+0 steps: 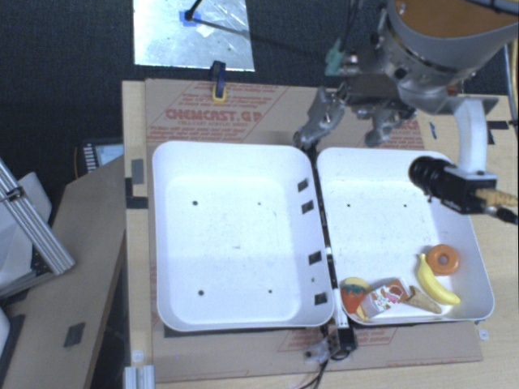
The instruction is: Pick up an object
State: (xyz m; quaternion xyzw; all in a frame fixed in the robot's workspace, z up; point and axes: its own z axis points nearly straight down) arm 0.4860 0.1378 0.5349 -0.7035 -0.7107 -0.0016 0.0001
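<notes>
Two white bins sit side by side, the right bin [389, 217] holding a banana [435, 282] in its near right corner, long axis running near-to-far beside an orange ring [443, 258], while the gripper [349, 132] hangs above, jaws spread, gripping nothing.

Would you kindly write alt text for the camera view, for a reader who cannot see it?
A grey robot arm's gripper hangs above the far edge of two side-by-side white bins, holding nothing. The right bin has toy food in its near right corner: a banana, an orange ring, a tomato and a small packet. The left bin sits alongside.
</notes>
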